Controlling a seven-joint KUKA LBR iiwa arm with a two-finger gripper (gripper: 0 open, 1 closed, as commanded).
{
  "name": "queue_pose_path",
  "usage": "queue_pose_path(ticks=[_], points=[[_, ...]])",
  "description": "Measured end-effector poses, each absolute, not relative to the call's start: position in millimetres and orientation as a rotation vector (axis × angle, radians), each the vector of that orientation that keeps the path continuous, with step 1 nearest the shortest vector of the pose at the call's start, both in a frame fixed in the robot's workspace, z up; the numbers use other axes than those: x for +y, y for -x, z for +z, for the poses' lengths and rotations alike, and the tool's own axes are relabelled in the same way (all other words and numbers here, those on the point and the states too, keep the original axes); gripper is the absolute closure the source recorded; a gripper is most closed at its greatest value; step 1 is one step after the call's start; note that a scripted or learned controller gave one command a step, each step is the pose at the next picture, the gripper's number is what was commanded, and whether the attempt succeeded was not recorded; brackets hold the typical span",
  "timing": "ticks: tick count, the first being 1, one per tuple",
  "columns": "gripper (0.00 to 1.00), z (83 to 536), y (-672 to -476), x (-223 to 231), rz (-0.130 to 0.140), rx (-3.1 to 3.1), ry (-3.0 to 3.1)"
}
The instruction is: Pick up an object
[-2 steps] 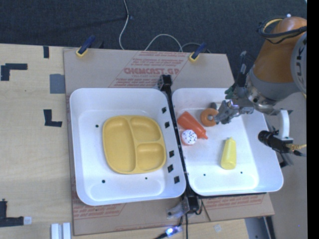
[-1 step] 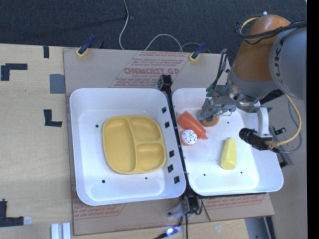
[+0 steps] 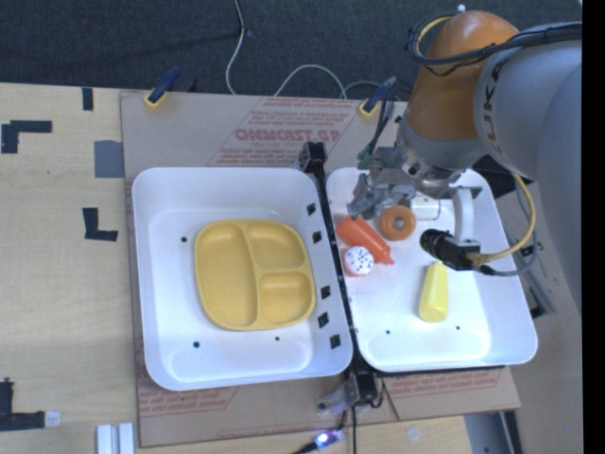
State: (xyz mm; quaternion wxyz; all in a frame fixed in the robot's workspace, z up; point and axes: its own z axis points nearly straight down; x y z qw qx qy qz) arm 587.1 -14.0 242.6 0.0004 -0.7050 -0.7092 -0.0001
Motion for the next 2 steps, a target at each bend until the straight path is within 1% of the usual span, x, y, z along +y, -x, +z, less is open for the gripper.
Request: queue_pose_path(ticks=[1,2], points=[[1.00,241.0,-595.1,33.1,0.002,-2.226,2.216],[1.00,226.0,-608.0,86.3,0.003,-2.227,2.215]])
